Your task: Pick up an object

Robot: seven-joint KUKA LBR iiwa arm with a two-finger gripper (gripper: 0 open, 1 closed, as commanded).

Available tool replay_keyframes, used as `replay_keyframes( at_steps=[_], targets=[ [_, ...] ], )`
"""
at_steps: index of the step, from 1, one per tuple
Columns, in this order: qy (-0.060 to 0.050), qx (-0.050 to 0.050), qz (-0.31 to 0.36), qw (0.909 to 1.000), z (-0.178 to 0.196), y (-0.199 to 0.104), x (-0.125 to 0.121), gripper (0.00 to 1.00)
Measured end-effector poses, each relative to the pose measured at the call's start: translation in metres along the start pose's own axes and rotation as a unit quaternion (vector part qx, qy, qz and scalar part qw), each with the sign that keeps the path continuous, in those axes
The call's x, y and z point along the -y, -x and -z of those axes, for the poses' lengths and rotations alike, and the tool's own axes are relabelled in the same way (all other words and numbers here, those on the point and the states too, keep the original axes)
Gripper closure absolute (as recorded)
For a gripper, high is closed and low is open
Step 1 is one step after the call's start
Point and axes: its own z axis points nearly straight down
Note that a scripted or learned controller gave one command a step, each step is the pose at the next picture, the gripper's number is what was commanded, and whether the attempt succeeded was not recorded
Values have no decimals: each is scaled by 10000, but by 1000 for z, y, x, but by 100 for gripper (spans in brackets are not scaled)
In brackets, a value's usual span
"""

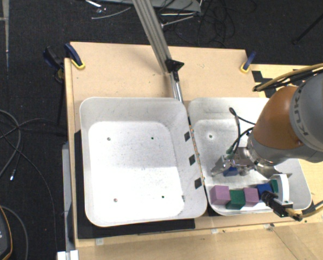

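My gripper (226, 167) hangs low inside the right bin (210, 112), near its middle, below the arm's orange band (275, 124). A small blue piece (230, 171) shows right at the gripper's tip; whether it is held is unclear. Along the bin's near edge lie a purple block (221, 194), a green block (237, 199) and a second purple block (251, 195). A blue object (267, 188) and a white and green object (283, 185) lie at the near right corner, partly under the arm.
The left bin (129, 161) sits beside the right one, with a shared ridge between them. A slanted metal pole (153, 28) runs from the top down to the bins' far edge. Yellow and blue clamps (74, 57) hold the bench corners.
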Motion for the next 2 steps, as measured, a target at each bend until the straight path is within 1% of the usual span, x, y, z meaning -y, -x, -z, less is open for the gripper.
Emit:
replay_keyframes(
  at_steps=[1,2],
  targets=[
    [13,3,0,10000,10,1,-2,100],
    [18,20,-14,10000,36,53,-18,100]
  ],
)
